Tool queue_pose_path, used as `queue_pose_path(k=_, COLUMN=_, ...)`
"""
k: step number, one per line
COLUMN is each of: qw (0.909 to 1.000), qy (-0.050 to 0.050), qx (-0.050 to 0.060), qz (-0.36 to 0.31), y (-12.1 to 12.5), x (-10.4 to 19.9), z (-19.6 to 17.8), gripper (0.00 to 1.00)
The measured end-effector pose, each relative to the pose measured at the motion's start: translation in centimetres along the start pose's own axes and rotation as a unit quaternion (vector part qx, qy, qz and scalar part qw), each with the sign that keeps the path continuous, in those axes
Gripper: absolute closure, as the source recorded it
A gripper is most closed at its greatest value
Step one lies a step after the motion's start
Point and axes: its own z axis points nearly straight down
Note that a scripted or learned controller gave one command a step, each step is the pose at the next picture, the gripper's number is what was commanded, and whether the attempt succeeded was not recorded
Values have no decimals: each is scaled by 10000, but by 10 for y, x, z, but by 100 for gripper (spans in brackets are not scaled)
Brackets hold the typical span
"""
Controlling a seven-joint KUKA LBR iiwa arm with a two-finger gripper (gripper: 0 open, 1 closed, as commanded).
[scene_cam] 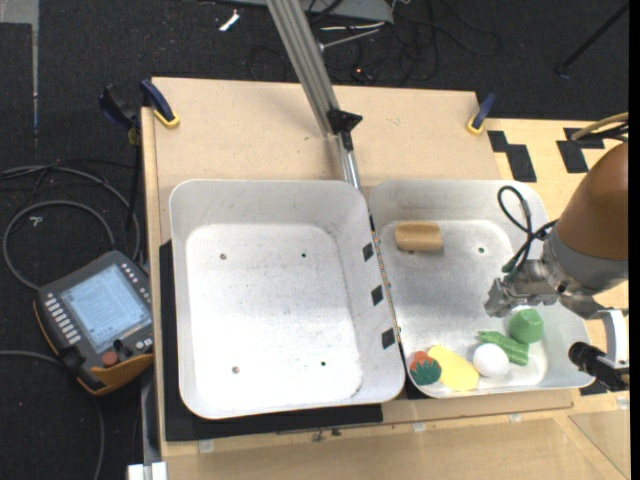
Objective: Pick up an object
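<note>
The pincer point(512, 296), its state impossible to tell, is hovering inside the right bin point(455, 213), just above the green toy point(522, 326) lying beside a white ball point(491, 359), with a tan block point(418, 237) sitting farther back.

I work in a robotics lab: a teach pendant point(95, 313) lies on dark carpet point(60, 88) left of my bench point(300, 128), cables point(40, 218) trailing, clamps point(160, 103) at the far corners.
</note>
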Motion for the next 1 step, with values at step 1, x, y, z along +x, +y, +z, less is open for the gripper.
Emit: queue_pose_path(k=1, qw=10000, qy=-11, qx=-22, qz=-11, y=6, x=1, z=-43, gripper=100)
